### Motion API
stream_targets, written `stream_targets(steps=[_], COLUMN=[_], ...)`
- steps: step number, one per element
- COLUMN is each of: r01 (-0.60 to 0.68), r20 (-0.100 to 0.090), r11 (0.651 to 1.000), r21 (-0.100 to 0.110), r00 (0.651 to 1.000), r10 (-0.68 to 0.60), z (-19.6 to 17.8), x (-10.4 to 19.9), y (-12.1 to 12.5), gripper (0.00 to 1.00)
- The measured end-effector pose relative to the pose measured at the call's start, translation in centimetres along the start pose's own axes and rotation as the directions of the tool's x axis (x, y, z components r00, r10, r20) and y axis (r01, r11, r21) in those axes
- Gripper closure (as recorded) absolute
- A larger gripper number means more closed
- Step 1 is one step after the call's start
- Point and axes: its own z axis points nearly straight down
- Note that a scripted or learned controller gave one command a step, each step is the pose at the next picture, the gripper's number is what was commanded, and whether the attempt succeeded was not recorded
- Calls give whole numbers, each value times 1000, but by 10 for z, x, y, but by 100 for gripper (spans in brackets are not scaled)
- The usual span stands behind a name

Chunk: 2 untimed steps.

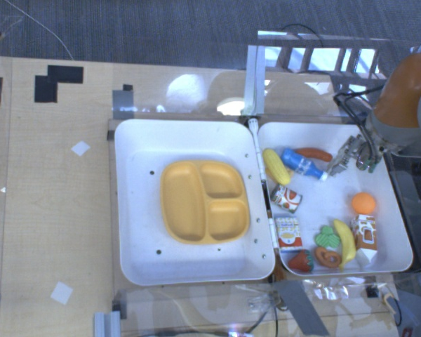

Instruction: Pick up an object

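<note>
**Gripper low over the right bin, nothing in its grasp**

Near to far in the right bin [400,255]: at the near edge, about 6 o'clock, lie a strawberry [302,261], a green piece [328,236], a banana [346,240] and a small carton [365,233], packed close and partly touching. Just beyond, a second carton [288,231] and a can [286,199] sit at 9 o'clock by the divider, and an orange [363,203] stands alone at 3 o'clock. Farthest, at 11 to 12 o'clock, are a corn cob [276,166], a blue bottle [303,164] and a red sausage [313,153], the bottle lying just beside the sausage.

The gripper [342,159] hangs at about 1 o'clock, its tips just beside the bottle's white cap. The fingers look slightly apart, with nothing between them, so I judge the hand released and the pick not yet made.

To do this step well, I would choose the bottle, the nearest target: centre the fingers across its narrow body, not on the cap, and keep clear of the sausage. The orange is the cleaner alternative, since it stands apart.

The arm enters from 3 o'clock, orange band [400,97] above the far right corner, wrist bent down and inward toward the bin.

The left bin [137,258] holds a yellow tray [205,201]
</note>
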Motion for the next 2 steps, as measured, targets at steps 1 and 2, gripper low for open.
stream_targets(steps=[1,2], r01=[126,127], r20=[1,0], r11=[992,992], r21=[0,0], r00=[992,992], r10=[-126,-127], z=[0,0], x=[16,17], y=[-8,-8], gripper=[100,0])
